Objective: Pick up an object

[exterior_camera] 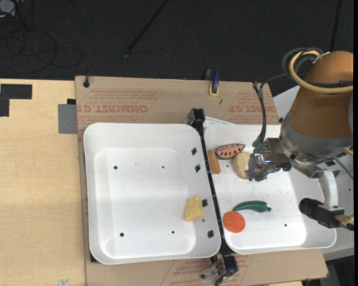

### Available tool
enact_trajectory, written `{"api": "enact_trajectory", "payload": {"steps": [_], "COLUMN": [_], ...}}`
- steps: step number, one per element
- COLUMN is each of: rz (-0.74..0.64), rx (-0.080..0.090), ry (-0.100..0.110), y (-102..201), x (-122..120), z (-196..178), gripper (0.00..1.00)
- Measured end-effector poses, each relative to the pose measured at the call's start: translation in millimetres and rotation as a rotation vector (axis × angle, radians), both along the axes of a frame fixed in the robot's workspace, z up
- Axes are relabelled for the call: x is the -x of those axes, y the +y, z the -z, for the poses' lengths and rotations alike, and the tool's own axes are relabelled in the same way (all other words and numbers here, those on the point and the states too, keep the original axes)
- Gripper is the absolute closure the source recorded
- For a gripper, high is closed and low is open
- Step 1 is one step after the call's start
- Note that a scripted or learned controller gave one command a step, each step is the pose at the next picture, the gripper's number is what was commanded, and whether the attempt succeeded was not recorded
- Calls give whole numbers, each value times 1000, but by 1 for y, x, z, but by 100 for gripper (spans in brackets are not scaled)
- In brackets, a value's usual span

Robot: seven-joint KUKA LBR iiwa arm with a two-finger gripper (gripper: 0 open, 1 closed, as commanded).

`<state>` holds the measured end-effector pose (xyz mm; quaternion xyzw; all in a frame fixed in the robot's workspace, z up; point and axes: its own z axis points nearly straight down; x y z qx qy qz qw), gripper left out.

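Your gripper (258,170) sits low over the right bin (298,234), near its upper middle, with the grey arm (319,130) and its orange band (328,76) reaching in from the right. You cannot tell from this view how the jaws stand: the gripper is a dark, cluttered mass seen from above. Its left edge meets a pale tan lump (242,165), which lies partly under it; whether the lump is pinched or merely touched you cannot tell. Just up and left of the lump lies a watermelon slice (230,151), red with a green rind, close to the lump. Further left, against the divider between the bins, an orange-brown block (213,161) stands lengthwise. Lower in the same bin, well below the gripper, a green curved piece (252,206) lies flat, and just beside it, down and left, rests an orange ball (234,221). In the left bin (107,243), a yellow wedge (194,209) lies near the lower right corner, close to the divider and well apart from the gripper.
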<state>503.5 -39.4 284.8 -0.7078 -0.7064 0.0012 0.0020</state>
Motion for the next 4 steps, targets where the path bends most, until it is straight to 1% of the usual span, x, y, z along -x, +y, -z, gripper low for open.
{"api": "enact_trajectory", "payload": {"steps": [1, 2, 3, 4], "rz": [-7, -8, -9, 6], "rx": [0, 0, -1, 4], "ry": [-10, -8, -8, 3], "y": [35, 81, 133, 50], "x": [-1, -1, 15, 8], "z": [-80, -140, -199, -147], "gripper": [100, 100, 100, 100]}}
